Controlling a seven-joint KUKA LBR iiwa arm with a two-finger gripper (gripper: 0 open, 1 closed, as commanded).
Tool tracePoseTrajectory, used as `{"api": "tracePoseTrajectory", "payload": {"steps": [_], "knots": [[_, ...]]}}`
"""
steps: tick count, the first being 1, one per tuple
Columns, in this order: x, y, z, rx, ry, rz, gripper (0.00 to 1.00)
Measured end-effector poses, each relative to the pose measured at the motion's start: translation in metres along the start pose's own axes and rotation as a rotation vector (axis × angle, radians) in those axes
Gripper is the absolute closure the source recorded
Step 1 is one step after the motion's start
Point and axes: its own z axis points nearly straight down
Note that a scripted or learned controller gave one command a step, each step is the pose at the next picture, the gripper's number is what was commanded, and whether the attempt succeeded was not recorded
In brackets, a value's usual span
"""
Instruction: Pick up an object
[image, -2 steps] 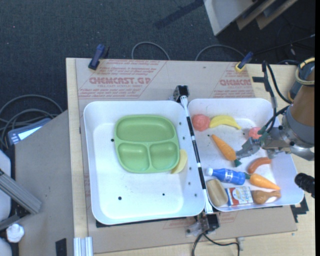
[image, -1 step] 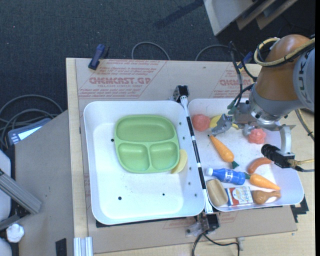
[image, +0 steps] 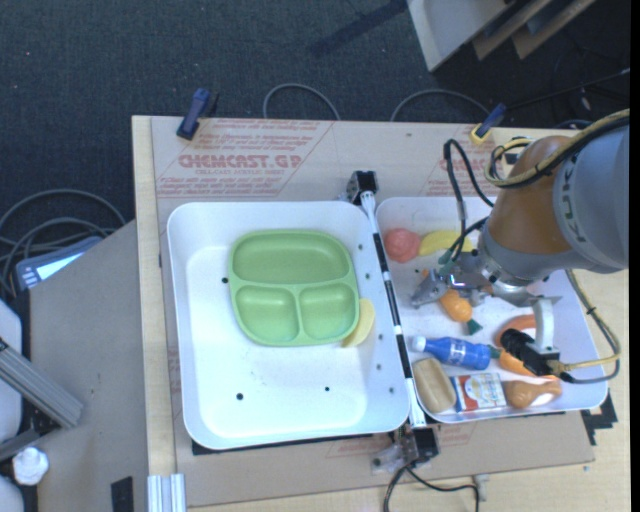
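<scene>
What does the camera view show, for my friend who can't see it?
A grey and orange robot arm reaches into the right white bin, its claw low over an orange toy among play food and a blue bottle. The left white bin holds a green divided plate.

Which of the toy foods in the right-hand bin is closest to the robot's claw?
The small orange piece, just under the gripper. The pink ball and yellow piece lie farther up the bin.

Left shallow white bin (image: 200, 400) on brown cardboard-covered table (image: 150, 300). Blue clamp (image: 194, 113) at table's far left edge, second blue clamp (image: 488, 122) at far right edge. Black cables (image: 300, 95) loop on dark carpet floor (image: 100, 60) beyond table.
</scene>
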Motion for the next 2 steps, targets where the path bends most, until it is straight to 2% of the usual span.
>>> {"api": "tracePoseTrajectory", "payload": {"steps": [1, 2], "knots": [[0.000, 0.001, -0.010, -0.003, 0.000, 0.001, 1.00], [0.079, 0.032, -0.119, -0.004, 0.001, -0.002, 1.00]]}}
